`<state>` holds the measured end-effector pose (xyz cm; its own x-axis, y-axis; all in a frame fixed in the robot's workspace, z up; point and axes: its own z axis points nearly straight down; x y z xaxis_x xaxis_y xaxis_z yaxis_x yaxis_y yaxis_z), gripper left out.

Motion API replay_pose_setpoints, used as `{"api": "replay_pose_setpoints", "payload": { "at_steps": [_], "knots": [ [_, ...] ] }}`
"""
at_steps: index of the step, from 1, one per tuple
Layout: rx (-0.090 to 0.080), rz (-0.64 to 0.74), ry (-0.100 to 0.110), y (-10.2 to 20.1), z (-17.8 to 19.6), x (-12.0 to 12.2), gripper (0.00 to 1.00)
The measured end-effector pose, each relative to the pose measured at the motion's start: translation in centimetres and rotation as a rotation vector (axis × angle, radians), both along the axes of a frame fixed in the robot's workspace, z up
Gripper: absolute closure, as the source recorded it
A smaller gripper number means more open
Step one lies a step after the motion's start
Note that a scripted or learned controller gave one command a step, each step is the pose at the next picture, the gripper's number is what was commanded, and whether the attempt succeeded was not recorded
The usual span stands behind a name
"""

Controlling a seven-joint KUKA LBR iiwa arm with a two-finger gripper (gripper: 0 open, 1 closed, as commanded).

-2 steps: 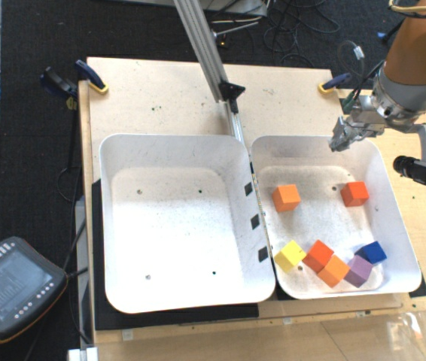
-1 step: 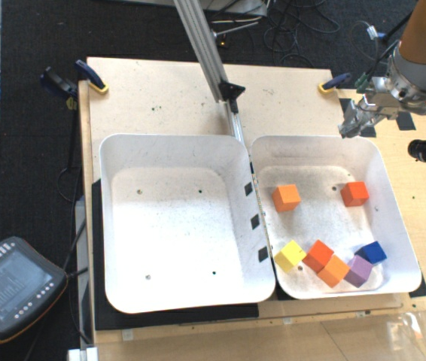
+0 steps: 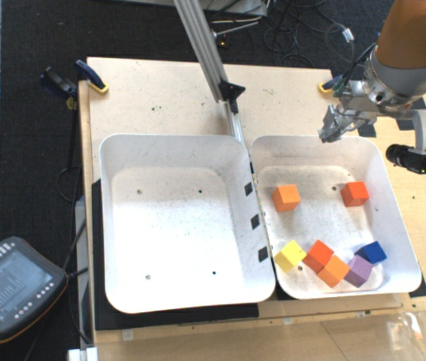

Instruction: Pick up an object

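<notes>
The gripper (image 3: pixel 335 128) hangs over the far rim of the right bin (image 3: pixel 398 224); whether it is spread or pressed together I cannot tell. Nothing sits in it, and 7 blocks (image 3: pixel 287 196) lie in that bin.

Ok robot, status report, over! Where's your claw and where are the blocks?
Two-finger gripper above right white bin's far rim, holding nothing. Seven small coloured cubes in that bin; nearest is the red-orange cube. Nothing in the way.
</notes>
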<state>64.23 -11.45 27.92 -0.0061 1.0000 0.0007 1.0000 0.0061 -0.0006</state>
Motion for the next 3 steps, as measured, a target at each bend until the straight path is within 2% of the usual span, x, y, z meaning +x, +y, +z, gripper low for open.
{"api": "replay_pose_setpoints", "payload": {
  "at_steps": [2,3],
  "knots": [
    [0.001,0.002,0.0,10.4,-0.3,-2.4,1.0],
    [0.001,0.002,0.002,16.3,-2.5,-3.1,1.0]
  ]
}}
